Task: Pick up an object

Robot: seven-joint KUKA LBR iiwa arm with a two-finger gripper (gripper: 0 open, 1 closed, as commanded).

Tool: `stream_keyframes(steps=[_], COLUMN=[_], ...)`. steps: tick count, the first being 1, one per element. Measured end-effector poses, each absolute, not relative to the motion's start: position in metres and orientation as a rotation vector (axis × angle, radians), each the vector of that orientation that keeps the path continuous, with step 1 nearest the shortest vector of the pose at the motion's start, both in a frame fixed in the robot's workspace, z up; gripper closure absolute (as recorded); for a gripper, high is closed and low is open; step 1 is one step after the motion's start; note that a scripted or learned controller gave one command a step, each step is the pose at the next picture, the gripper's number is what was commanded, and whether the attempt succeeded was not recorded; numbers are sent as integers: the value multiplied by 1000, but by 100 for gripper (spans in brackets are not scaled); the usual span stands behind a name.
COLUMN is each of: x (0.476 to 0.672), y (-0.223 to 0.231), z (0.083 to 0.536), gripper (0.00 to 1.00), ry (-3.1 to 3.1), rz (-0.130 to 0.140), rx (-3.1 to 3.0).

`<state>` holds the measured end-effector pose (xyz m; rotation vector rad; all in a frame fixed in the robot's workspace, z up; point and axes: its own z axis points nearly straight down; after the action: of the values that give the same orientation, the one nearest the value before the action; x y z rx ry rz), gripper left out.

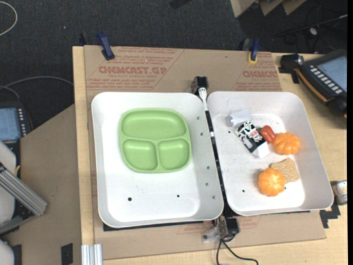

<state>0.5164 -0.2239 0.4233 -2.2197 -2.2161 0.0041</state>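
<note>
In the right bin [309, 148] lie two orange fruits [271, 182], a cracker [288, 169], a red piece [267, 132] and a black-white toy [249, 134], the left bin [110, 192] holds a green divided plate [155, 141].

Green divided plate [155, 140], two orange pumpkins [287, 143] [271, 182], black-and-white cow-patterned toy [249, 134], white bins [110, 192].

Two orange pumpkins [287, 143] [271, 182], a tan cracker [288, 169] and a black-and-white cow toy [250, 135] clustered in the right bin [231, 197]
</note>
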Motion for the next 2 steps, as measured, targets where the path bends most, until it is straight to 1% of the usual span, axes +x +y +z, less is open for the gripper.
stream_keyframes(steps=[1,2], x=[530,494], y=[-224,-218], z=[543,408], gripper=[100,100], ry=[-2235,-2211], rz=[-10,8], rx=[-2232,-2214])
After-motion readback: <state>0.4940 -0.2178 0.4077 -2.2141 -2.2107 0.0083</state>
